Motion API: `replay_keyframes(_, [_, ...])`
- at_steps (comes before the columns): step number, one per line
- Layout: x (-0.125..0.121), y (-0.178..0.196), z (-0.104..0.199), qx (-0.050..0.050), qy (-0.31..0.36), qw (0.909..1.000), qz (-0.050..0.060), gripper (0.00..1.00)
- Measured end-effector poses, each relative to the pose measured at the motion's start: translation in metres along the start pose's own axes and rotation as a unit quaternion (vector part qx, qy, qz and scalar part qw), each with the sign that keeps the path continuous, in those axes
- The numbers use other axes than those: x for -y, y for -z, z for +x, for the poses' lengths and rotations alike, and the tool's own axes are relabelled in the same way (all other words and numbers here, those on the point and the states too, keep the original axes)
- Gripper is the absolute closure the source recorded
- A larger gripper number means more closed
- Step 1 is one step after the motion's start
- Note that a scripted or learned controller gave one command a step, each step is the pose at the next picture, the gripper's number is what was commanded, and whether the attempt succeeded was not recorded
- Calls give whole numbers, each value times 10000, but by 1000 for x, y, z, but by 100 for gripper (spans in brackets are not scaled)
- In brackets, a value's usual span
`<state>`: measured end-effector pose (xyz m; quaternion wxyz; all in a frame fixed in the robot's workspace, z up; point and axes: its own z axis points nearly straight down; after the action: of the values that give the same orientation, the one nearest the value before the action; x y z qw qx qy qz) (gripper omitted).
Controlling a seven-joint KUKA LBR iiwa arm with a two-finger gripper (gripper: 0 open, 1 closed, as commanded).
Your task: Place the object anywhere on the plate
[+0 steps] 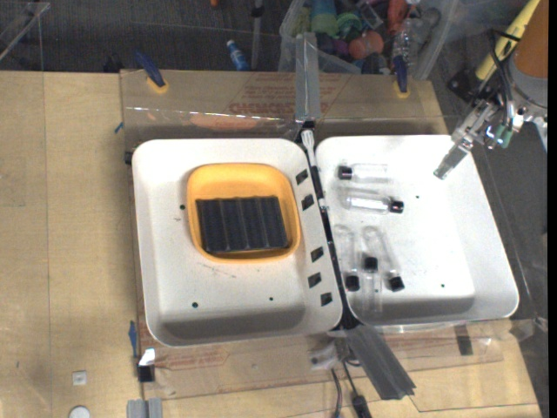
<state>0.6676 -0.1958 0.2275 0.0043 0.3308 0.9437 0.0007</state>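
Gripper (446, 167) hangs above right bin's (487, 259) upper right corner, nothing between its fingers; whether they are spread or closed, cannot tell. Four clear vials with black caps, possibly, lie in right bin (364, 171). Yellow plate (196, 190) sits in left bin (157, 259), holding a dark ridged insert (241, 225).

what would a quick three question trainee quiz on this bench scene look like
1. True or false: the square yellow plate with a dark ribbed insert sits in the left white bin.
2. Which bin holds the clear plastic vials with black caps? A left, B right.
3. Fill in: the two-finger gripper hangs over the right white bin's far ____ corner.

Key: 1 true; 2 B; 3 right.
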Motion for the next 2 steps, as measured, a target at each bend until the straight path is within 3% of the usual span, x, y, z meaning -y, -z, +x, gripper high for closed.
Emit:
replay_keyframes(1, [24,28,-11,7,1276,9918,-6,0])
replay_keyframes(2, [26,27,-10,-9,2797,9601,-10,0])
